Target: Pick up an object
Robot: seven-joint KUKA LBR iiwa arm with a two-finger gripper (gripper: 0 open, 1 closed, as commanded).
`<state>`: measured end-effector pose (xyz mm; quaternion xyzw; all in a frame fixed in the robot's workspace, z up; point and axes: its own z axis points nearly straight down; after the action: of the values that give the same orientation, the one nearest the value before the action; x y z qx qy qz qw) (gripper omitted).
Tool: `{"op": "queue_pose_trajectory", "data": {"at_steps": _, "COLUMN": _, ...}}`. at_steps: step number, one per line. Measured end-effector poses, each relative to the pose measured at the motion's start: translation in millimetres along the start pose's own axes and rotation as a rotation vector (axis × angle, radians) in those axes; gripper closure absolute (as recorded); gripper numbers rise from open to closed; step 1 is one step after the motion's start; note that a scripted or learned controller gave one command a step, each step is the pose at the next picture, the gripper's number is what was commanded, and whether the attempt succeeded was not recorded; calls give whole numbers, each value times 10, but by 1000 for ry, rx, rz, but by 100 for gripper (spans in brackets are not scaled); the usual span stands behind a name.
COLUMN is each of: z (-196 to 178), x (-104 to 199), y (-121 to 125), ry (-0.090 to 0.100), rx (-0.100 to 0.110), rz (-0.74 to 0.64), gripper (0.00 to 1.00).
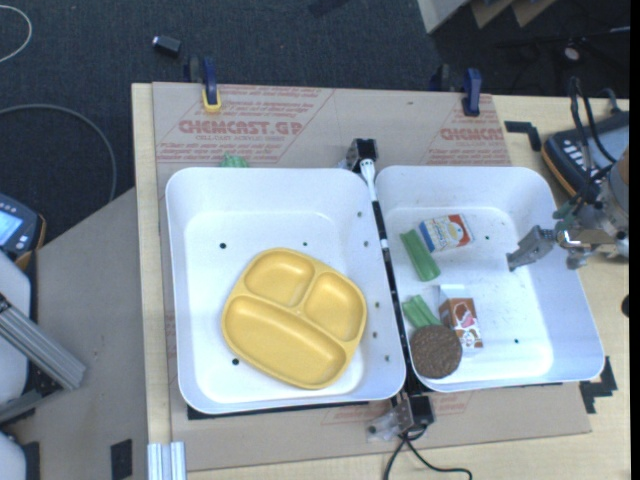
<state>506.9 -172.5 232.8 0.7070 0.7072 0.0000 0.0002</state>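
**Gripper over right bin, holding nothing**

Left bin (190,268): yellow divided plate (294,315). Right bin (560,338): green block (420,253), small carton (446,234), second green piece (419,312), brown packet (462,323), brown disc (436,351) lower left. Gripper (527,251) at right edge of frame; whether spread or pressed together, cannot tell.

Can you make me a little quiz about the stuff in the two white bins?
1. True or false: the yellow tray lies in the left bin.
2. How many green sticks are in the right bin? A one, B two, C four.
3. Which thing touches the round brown disc: the brown packet or the white carton?

Key: 1 true. 2 B. 3 the brown packet.
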Motion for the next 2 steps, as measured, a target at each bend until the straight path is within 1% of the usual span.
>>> {"op": "queue_pose_trajectory", "data": {"at_steps": 1, "z": -1769, "x": -558, "y": -278, "ry": -11, "rx": -20, "rz": 5, "gripper": 0}}
{"op": "queue_pose_trajectory", "data": {"at_steps": 2, "z": -3121, "x": -521, "y": -273, "ry": -9, "rx": -20, "rz": -2, "gripper": 0}}
